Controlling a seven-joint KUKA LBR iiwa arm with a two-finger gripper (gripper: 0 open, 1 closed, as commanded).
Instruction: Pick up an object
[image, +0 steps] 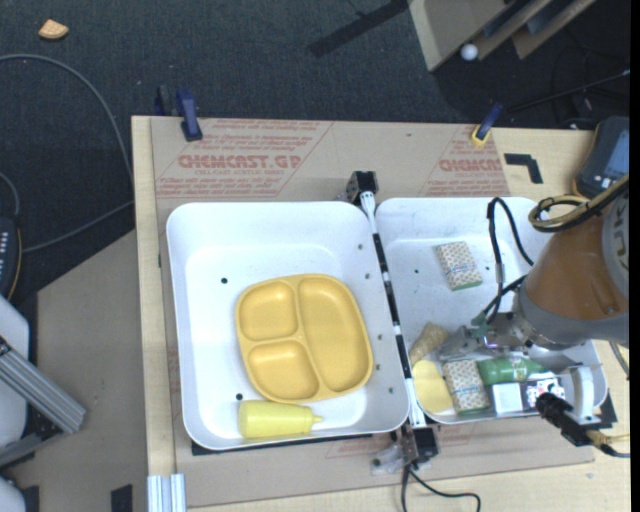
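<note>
Reaching in from the right, arm (575, 275) bends down over right bin (420, 225), orange band up top, wrist low near front corner. Gripper (487, 345) sits over clutter: green object (510, 370), patterned block (466, 385), yellow piece (428, 385). Grip state can't tell. Another patterned block (458, 265) lies apart, mid-bin. Left bin (200, 250) holds yellow divided plate (303, 335), yellow bottle (278, 420) at front.

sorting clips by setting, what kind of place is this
Likely a robotics lab test bench: two white bins clamped on a board, a grey robot arm reaching in, loose cables on dark carpet.
</note>
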